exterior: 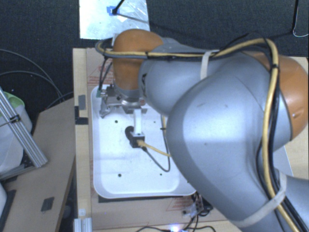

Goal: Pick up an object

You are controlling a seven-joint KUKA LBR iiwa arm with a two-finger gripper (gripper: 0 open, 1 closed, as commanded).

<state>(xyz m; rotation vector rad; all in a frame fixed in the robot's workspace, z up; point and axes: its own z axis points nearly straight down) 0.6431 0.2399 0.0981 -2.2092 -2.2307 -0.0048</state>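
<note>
My gripper (pixel 119 106) hangs low over the far end of the left white bin (pixel 108 178), just inside its back wall. The orange band (pixel 130 57) above the wrist sits directly over it. The bin floor that I can see around the gripper is bare white with a few small dark holes. The bulky grey arm (pixel 227 134) reaches in from the right and hides the right bin and the right side of the left bin.
A shiny silver sheet (pixel 113 11) with a small blue piece lies beyond the bench at the top. An aluminium frame (pixel 21 134) and a green object (pixel 14 103) stand at the left. The wooden bench edge (pixel 82 144) borders the bin on its left.
</note>
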